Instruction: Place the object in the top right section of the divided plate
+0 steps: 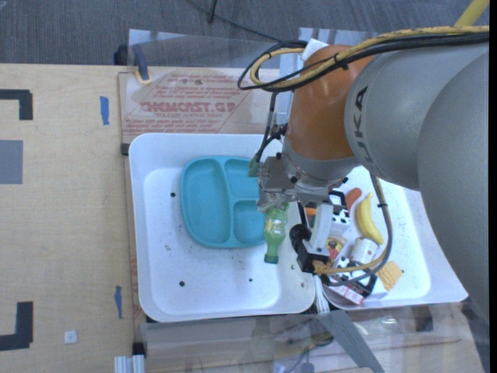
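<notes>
Hanging over the left bin: the arm [349,123] reaches in from the right of the frame, and the gripper [273,196] sits just past the right rim of the divided plate [210,200].
Object: a small green bottle [273,239], seemingly a toy or plastic one, stands roughly upright directly beneath the gripper, its foot on the bin floor just off the plate's lower right corner.
Fingers: hidden behind the wrist housing from this angle, so I cannot tell whether they are spread or closed, or whether they have the bottle's top.
Plate: teal, three sections, lying left of centre in the left bin [155,286]; the target section is the one at its upper right, close under the gripper.
Right bin: a clutter of toy food, including a banana [367,216] and a white dotted piece [339,222], well clear of the plate.
Handling: the bottle looks light, stiff and smooth-skinned, probably hollow plastic; narrow and tall, so it tips easily and may roll once laid down.
Where to hold: across the body just below the neck, fingers closing on the two flanks, low enough that it cannot pivot.
Step in hand: judging by the layout, the grasp or lift comes first; the bottle is not yet in any section.
</notes>
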### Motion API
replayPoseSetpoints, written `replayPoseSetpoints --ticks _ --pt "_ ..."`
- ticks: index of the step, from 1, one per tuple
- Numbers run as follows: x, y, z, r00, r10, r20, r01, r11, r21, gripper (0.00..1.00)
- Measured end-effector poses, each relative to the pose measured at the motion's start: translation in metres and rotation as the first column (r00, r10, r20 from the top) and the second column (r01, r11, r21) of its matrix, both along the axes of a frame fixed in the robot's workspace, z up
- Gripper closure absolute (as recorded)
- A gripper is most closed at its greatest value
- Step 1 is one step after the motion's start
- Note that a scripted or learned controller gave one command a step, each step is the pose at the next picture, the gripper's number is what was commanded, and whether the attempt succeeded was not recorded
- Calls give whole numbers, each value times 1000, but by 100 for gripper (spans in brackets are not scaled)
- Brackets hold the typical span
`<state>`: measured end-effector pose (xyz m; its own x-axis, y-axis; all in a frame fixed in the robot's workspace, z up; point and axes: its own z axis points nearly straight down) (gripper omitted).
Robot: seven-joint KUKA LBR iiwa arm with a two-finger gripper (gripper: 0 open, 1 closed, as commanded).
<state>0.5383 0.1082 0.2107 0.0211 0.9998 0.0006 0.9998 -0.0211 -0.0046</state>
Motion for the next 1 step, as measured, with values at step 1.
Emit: replayPoseSetpoints --ticks 1 --pt "0 0 0 1000 0 0 0 1000 0 0"
